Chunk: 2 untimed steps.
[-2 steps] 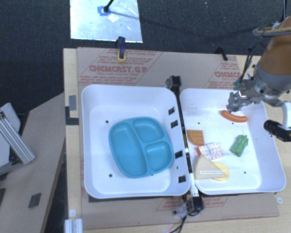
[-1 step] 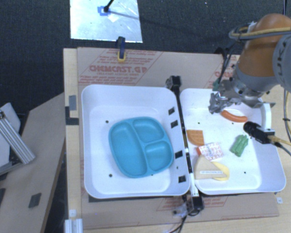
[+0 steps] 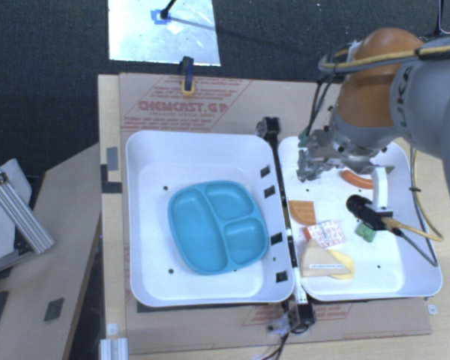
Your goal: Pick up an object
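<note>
Looking into the right bin [image 3: 416,276], I judged the yellow cheese wedge [image 3: 328,264] by its near-left corner light, stiff and slick, best pinched across its thick edge. My end effector [image 3: 309,165] hung over the far-left corner; its spread I couldn't tell.

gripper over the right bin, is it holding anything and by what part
It cannot be told. The gripper hangs over the upper left of the right bin, above the orange wedge, and no object shows between its fingertips from this angle.

The arm [image 3: 405,81] hides part of the orange sausage [image 3: 356,178].
</note>
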### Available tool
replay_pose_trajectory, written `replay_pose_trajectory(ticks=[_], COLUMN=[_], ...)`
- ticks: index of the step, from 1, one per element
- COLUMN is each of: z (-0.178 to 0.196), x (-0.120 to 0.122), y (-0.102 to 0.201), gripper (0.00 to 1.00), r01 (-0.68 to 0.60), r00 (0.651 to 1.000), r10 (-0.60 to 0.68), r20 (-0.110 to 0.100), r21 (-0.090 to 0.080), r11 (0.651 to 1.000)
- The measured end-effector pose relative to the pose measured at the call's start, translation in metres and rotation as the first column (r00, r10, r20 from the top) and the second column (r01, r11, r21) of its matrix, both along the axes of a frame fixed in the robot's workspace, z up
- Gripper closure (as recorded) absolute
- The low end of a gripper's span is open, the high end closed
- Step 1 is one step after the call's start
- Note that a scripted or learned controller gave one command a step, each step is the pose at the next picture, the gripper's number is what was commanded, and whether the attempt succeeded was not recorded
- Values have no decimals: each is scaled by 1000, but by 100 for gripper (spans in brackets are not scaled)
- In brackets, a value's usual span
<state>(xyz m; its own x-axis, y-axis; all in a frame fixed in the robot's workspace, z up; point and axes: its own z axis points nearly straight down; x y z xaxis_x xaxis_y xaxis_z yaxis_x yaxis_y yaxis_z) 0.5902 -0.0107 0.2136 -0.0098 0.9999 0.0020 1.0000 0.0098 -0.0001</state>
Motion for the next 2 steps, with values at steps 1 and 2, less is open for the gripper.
replay_pose_trajectory(ticks=[1, 2], z=[0, -3], x=[5, -6], y=[52, 108], gripper=[100, 100], r01=[0, -1], r00=[1000, 1000], r10=[0, 1], r20=[2, 0], r21=[0, 0], r11=[1000, 1000])
